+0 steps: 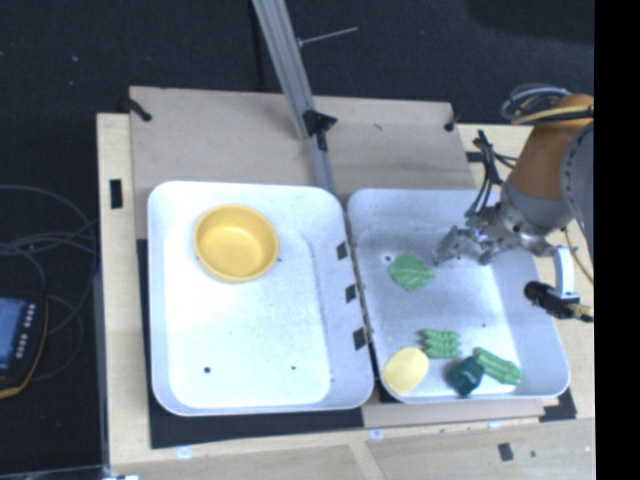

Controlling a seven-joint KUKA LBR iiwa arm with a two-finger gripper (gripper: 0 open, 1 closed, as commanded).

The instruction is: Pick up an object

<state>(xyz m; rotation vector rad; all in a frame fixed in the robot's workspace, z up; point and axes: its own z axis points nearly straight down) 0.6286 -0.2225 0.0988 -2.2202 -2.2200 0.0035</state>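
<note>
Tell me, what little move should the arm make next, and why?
Probably shift a bit left and lower onto the green leafy piece. The gripper sits just up and right of it in the right bin with nothing visible between its fingers, and that piece lies nearest.

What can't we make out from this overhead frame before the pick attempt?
- Gripper, camera view: too small and blurred to read finger state or whether it touches the light green leafy piece.
- Grey arm with orange band: cut off by the right edge.
- Dark green lumpy item: too blurred to identify; overlaps the light green elongated piece, so contact is unclear.
</note>
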